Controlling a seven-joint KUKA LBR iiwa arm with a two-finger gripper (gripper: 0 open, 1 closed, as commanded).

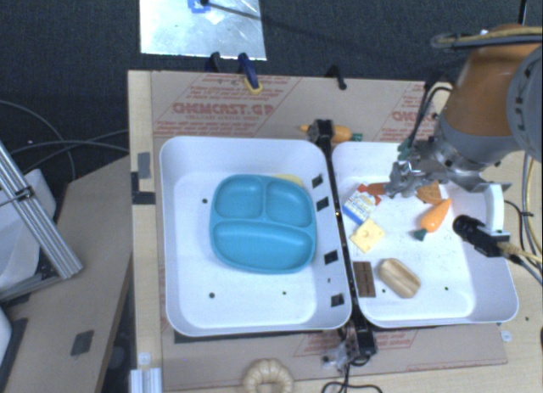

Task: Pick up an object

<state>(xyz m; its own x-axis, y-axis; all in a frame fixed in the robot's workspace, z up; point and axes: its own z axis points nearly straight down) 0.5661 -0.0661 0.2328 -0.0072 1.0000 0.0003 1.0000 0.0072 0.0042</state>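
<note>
The right bin (475, 298) holds several small objects. An orange carrot (434, 215) lies right of centre, with a brown cracker (429, 192) just behind it. A yellow cheese wedge (367, 236), a blue, white and red packet (360, 205), a tan bread roll (399, 277) and a dark chocolate bar (363, 278) lie toward the bin's left side. My gripper (404, 181) hangs low over the bin's back part, just left of the cracker and right of the packet. Nothing is visibly held in it.
The left bin (182, 238) carries a blue divided plate (261, 221). A black divider (335, 221) runs between the bins, with an orange toy (339, 134) at its far end. A black fitting (477, 235) juts over the right bin's right rim. A doughnut (270, 376) lies in front of the bins.
</note>
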